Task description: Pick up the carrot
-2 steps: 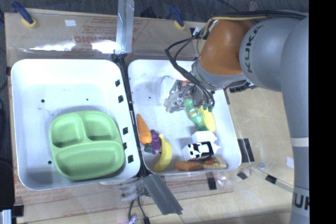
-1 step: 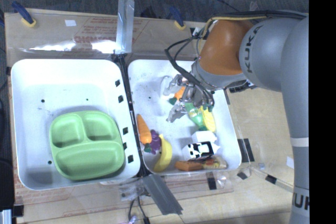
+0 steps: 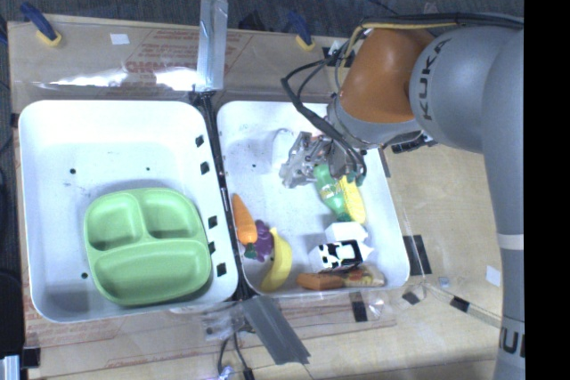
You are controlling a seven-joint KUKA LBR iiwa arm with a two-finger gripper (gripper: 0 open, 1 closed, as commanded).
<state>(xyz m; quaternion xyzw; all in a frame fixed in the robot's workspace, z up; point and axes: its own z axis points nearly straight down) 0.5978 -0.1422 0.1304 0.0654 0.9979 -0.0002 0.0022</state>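
The carrot [image 3: 242, 220] is a short orange cone lying against the left wall of the right bin [image 3: 258, 125], its tip pointing to the far side. A purple toy [image 3: 262, 239] and a yellow banana [image 3: 280, 261] touch its near end. My gripper [image 3: 301, 163] hangs over the middle of the right bin, up and to the right of the carrot and well apart from it. Nothing shows in its grasp. Just to its right lie a green and a yellow toy [image 3: 340, 194].
A black-and-white cow toy [image 3: 342, 253] and a long orange-red item [image 3: 331, 281] lie near the right bin's front wall. The left bin [image 3: 53, 129] holds a green divided plate [image 3: 147, 245]. A metal divider post [image 3: 212, 40] stands between the bins at the back.
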